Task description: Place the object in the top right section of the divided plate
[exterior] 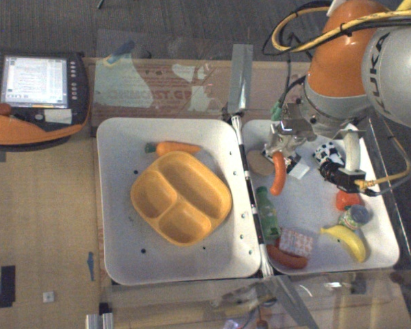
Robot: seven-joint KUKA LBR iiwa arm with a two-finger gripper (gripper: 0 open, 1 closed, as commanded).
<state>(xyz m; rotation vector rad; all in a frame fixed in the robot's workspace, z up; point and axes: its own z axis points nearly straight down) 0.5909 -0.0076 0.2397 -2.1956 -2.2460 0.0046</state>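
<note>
The yellow divided plate (141, 196) lies in the middle of the left bin (123, 252), turned at an angle, with all three sections bare. My gripper (279, 149) hangs over the left part of the right bin (308, 197). It is shut on the top end of an orange-red sausage-shaped object (279, 175), which hangs straight down from the fingers. The object is to the right of the divider between the bins and well to the right of the plate.
A carrot (178, 147) lies just behind the plate. The right bin holds a green bottle (266, 213), a red sausage (286, 256), a pink packet (296, 241), a banana (348, 240) and several small items near its right wall. A teach pendant (34, 94) sits at far left.
</note>
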